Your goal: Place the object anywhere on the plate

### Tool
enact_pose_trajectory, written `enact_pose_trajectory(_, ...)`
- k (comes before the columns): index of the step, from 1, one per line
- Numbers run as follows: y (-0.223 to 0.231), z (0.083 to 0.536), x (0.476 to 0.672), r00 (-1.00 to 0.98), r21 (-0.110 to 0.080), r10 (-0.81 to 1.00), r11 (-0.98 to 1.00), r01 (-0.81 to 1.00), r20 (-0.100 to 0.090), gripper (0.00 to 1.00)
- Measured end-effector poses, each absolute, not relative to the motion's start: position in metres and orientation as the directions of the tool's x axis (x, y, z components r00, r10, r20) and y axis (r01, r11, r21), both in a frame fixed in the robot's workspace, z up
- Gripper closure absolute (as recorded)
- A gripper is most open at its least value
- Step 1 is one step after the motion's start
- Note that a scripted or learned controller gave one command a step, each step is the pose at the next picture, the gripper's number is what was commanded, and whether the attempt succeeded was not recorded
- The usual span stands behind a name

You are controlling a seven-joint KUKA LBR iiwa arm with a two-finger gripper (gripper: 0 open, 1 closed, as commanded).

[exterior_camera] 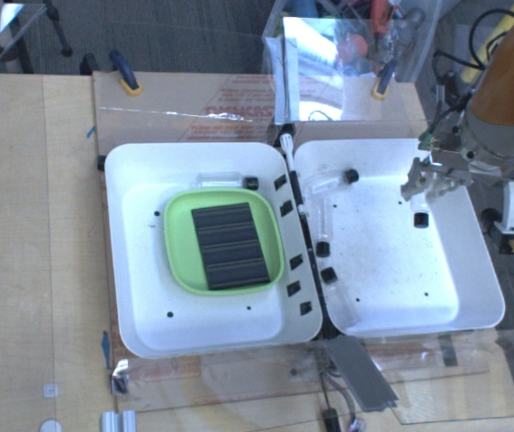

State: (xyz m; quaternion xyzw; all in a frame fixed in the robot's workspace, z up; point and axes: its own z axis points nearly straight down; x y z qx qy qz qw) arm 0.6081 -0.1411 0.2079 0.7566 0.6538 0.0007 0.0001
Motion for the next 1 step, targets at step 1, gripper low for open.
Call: enact_pose_trajectory(1, -0.1412, 0.2079, 0.6081, 0.145, 0.001, 0.989, -0.145, 0.989, 0.001, 0.0)
